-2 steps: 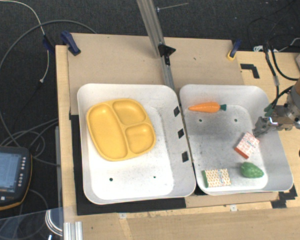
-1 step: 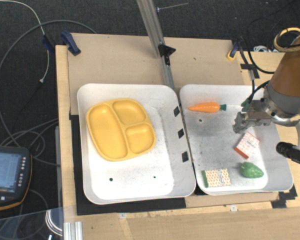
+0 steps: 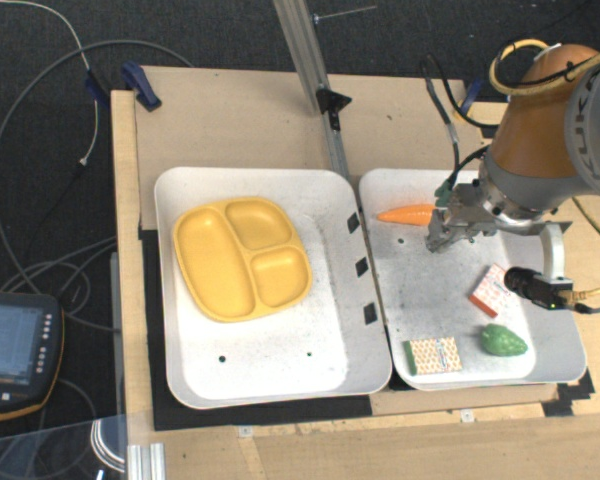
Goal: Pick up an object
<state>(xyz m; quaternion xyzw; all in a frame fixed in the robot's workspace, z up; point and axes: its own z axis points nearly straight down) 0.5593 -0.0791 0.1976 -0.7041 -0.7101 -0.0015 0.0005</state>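
Carrot [image 3: 407, 215], orange and lying flat, sits in the right bin [image 3: 420, 298] near that bin's far left corner, its pointed end toward the left bin [image 3: 280, 368]. The gripper [image 3: 446, 236] hangs just beside the carrot's thick end, at or nearly touching it; whether there is contact cannot be told, and the view does not show how the gripper is set. Nothing can be seen held in it.

Elsewhere in the right bin, a small red-and-white box [image 3: 491, 290] lies toward the right side, a green lumpy object [image 3: 503, 341] rests near the near right corner, and a flat patterned packet [image 3: 433, 355] lies along the near edge. The left bin holds a yellow divided plate [image 3: 242, 258] with three compartments, placed toward its far left part. Both bins sit side by side on the tabletop [image 3: 230, 118].
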